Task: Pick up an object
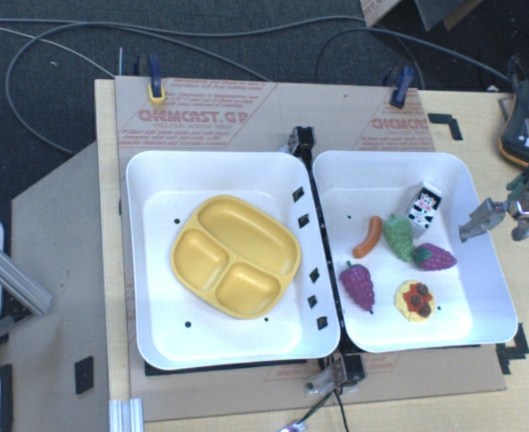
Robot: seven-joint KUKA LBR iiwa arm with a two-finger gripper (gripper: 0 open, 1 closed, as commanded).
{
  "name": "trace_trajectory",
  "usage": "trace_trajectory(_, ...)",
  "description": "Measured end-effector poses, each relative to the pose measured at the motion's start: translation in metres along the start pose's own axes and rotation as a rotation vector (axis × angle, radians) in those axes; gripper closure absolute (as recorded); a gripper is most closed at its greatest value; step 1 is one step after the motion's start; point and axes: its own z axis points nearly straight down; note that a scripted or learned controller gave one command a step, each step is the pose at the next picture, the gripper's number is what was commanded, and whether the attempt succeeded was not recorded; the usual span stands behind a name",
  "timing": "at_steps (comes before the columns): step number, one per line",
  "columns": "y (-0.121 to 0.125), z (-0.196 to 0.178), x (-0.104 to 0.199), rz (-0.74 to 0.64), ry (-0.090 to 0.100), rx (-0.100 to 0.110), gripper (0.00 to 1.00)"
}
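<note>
The gripper [500, 221] is sitting at the right edge of the scene, just over the right rim of the right bin [489, 286]. Its two grey fingers [479, 220] are showing as spread apart, with nothing lying between them.

The graspable things are all resting in the right bin. A small white carton with black spots [424, 206] is lying tilted toward the far side, nearest to the gripper. Just left of it and slightly nearer, a green leafy toy [398, 238] is touching or nearly touching an orange sausage-shaped piece [367, 237], which is lying at a slant on its left. A purple berry-like piece with a green tip [434, 257] is sitting just beside the green toy on its near right. A purple bunch of grapes [357, 285] is lying toward the bin's left wall, and a round yellow piece with red topping [415, 301] is resting to the right of it, near the bin's near side.

In the left bin [147, 268] a yellow divided plate [236, 256] is lying flat, turned at an angle. Two clamps [156, 84] are gripping the board [201, 115] along the far edge of the bench, well apart from the bins' contents.
</note>
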Motion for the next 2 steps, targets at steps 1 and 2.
trace_trajectory(1,-0.010,0.050,-0.002,0.001,0.002,0.004,0.00)
trace_trajectory(2,-0.005,0.093,-0.001,0.000,0.003,0.005,0.00)
